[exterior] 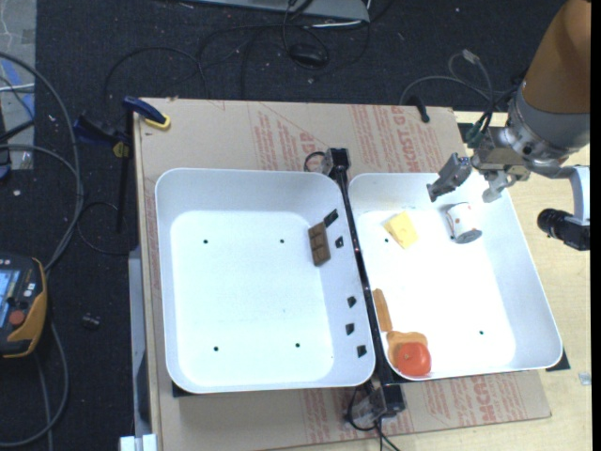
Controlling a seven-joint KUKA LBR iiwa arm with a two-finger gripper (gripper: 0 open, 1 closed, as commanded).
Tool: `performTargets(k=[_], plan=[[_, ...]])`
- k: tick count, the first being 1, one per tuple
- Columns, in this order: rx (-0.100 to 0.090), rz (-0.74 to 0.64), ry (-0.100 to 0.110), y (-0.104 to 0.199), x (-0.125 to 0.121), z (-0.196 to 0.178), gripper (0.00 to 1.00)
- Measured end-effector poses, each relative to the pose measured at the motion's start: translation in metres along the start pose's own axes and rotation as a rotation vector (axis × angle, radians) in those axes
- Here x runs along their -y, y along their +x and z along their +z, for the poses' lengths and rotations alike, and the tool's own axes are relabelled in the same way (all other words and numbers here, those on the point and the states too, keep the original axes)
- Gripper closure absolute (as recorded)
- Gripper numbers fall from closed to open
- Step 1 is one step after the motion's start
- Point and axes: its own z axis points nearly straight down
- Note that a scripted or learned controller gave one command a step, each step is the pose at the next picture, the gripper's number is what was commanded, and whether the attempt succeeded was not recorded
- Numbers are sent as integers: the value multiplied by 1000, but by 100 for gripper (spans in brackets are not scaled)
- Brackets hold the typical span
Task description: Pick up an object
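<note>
In the right bin (526,252) I see a yellow block (402,229) lying flat near the far left corner. A small white cylinder (460,221) lies close to the far edge, well apart from the block. An orange-red tool with a round head (408,349) rests in the near left corner. In the left bin (188,280), a brown bar (320,245) lies against the right wall.
</note>
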Motion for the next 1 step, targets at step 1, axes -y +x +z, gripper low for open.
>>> performTargets(k=[1], plan=[[0,-1,4,1,-61,82,0]])
